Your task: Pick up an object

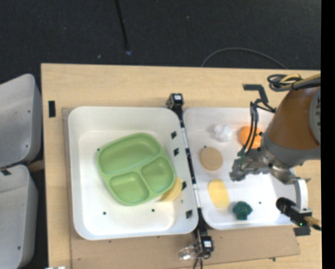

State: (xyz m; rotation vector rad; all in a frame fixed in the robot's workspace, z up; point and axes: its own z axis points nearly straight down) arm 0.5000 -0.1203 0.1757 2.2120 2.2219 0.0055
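No legible brand, label or writing on any item. Right bin (257, 220), smooth white plastic, shallow, rounded corners; nearest in it a small dark green lump (242, 209), knobbly, close to the near wall. Just left and slightly farther, a pale yellow oval (218, 193), smooth. Farther, a flat tan disc (211, 158), matt. Gripper (238, 170), dark metal, low over the bin floor right of the disc; finger spread cannot be told. Behind it an orange ball (249, 137), partly hidden by the arm; farthest, a white crumpled lump (222, 131). Left bin (77, 167): green tray (136, 168), three compartments, glossy, with a yellow piece (173, 191) at its near-right edge.
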